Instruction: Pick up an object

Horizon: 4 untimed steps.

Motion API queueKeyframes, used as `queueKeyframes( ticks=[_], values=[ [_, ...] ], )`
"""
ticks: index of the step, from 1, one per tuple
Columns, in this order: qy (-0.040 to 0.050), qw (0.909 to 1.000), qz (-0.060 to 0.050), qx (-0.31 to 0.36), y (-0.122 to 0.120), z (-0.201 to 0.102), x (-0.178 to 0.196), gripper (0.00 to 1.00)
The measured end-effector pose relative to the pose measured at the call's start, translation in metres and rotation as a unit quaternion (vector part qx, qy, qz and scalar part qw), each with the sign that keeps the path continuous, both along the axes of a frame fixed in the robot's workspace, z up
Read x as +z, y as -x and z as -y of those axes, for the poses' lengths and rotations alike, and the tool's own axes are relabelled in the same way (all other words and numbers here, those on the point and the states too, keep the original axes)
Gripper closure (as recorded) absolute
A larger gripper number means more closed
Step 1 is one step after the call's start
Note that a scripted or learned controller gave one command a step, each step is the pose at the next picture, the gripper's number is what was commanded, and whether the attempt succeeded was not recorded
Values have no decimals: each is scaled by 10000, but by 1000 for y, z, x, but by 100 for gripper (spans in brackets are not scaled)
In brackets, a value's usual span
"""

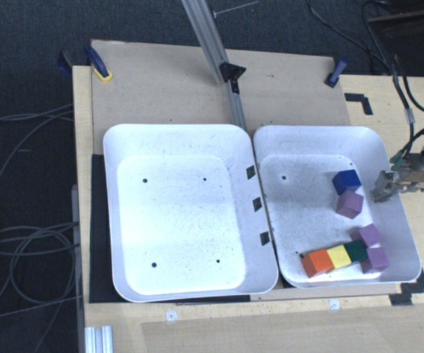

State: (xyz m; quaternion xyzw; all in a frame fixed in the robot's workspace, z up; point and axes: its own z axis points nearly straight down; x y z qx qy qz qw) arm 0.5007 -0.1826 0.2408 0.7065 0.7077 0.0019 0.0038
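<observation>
two bins sit side by side on the bench [197,72]. taking the right bin [300,142] as the mark: the left bin [175,142] lies touching its left edge. inside it, two blocks [348,193] sit toward its right side, and a row of blocks [344,257] lies along its near-right corner. the gripper [383,190] hangs at its right rim.

Gripper [383,190] beside purple block [350,204], right bin [322,140].

White bins [182,142] smooth plastic, speckled; bench [160,79] matt wood; blocks [348,203] matt.
</observation>
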Motion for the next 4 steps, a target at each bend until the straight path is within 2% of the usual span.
queueKeyframes(
  ticks=[1, 3, 4],
  values=[
    [-30, 10000, -38, 28, -10, -60, -7, 100],
    [-30, 10000, -53, 27, -27, -176, -19, 100],
    [-28, 10000, -55, 31, -25, -236, -23, 100]
  ],
)
